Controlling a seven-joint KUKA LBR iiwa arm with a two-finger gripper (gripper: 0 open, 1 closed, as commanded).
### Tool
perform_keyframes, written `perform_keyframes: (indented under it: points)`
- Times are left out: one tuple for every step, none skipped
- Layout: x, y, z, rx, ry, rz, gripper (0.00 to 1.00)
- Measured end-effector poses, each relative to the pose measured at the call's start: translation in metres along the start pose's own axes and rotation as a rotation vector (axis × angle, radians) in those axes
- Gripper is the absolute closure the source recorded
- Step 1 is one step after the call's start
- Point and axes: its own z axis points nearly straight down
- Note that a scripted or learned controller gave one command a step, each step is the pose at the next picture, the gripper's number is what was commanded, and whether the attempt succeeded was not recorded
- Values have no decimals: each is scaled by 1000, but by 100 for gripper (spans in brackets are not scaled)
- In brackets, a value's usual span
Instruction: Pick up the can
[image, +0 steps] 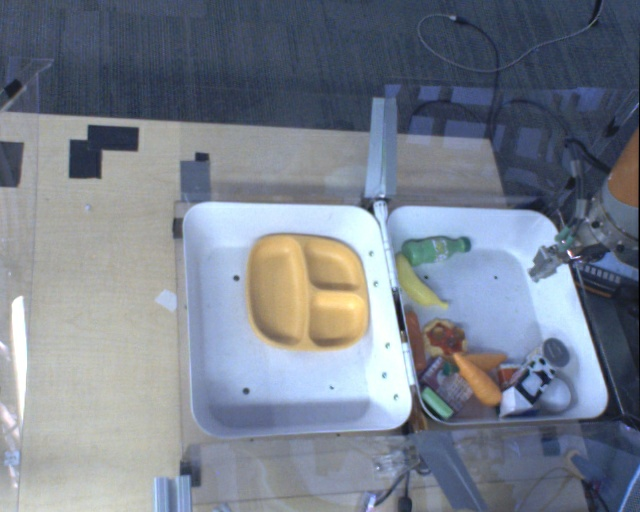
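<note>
Silver can, one, bin corner

A pale wooden bench top fills the lower and left part of the camera view. Beyond its far edge lies dark blue-grey carpet, with a thin cable looping across it toward the right. On the bench top near its far left corner sit black tape patches. A clear plastic panel stands along the bench top's left side, catching a bright glare.
</note>
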Motion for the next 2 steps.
perform_keyframes:
  points:
    - [22,-82,53,1,1,-45,100]
    - [55,-64,24,0,0,5,100]
